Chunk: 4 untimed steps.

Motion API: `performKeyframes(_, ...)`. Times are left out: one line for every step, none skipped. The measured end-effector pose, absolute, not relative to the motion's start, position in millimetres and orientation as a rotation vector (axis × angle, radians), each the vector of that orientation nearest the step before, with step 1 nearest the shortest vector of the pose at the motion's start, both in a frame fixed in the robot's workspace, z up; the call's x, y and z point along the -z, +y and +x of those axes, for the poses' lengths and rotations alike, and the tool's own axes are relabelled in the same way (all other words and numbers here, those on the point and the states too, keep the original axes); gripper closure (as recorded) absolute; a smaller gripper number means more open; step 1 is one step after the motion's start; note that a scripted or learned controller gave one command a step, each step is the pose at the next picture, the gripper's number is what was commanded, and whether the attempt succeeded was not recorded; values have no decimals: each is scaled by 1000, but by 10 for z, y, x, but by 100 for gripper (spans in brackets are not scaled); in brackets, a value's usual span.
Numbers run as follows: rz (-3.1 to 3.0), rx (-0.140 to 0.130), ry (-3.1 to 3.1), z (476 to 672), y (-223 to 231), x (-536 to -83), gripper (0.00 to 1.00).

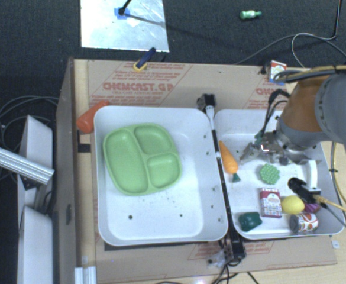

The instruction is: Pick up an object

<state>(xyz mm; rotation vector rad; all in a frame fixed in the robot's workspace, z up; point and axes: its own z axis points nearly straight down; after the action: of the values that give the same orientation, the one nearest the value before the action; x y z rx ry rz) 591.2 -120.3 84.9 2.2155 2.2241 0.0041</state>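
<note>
Six small objects lie in the right bin [314, 232], which we take as our landmark: one carrot [228, 157] at its left wall, one green knobbed ball [269, 173] at centre, one red carton [271, 203], one lemon [293, 205], one dark green piece [250, 220] and one can [304, 222] along its near edge. We see the gripper [266, 148] low over its far half, just beyond the ball, wrist bent down; we cannot tell its grip. One green divided plate [141, 157] occupies the left bin [110, 223].
</note>
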Motion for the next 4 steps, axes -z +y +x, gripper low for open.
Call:
performKeyframes(2219, 0, 2222, 5514, -1412, -842, 0)
performKeyframes(2220, 0, 2222, 5160, -1407, -841, 0)
performKeyframes(2216, -2, 2223, 5737, -1631, -848, 0)
performKeyframes(2217, -1, 2225, 5323, -1142, -841, 0)
